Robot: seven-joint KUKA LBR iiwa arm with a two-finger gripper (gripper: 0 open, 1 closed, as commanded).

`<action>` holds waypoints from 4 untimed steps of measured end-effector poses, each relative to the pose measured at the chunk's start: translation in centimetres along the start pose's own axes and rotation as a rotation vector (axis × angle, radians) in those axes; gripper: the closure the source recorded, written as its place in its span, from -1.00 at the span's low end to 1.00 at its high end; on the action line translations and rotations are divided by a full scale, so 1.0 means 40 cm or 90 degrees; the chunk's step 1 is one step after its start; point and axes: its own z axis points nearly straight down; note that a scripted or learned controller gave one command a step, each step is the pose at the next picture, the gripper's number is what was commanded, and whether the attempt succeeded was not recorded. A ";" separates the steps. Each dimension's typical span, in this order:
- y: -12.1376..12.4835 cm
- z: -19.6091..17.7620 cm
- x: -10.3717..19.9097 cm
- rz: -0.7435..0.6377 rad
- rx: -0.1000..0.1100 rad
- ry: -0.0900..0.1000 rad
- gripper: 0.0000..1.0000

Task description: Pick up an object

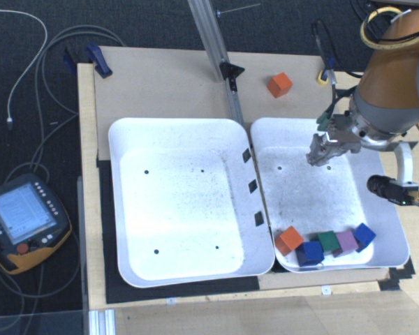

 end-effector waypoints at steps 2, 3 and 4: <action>0.152 0.119 0.280 -0.002 0.004 0.002 1.00; 0.073 -0.119 0.259 0.003 0.000 0.000 1.00; 0.169 0.053 0.363 0.001 0.010 0.000 1.00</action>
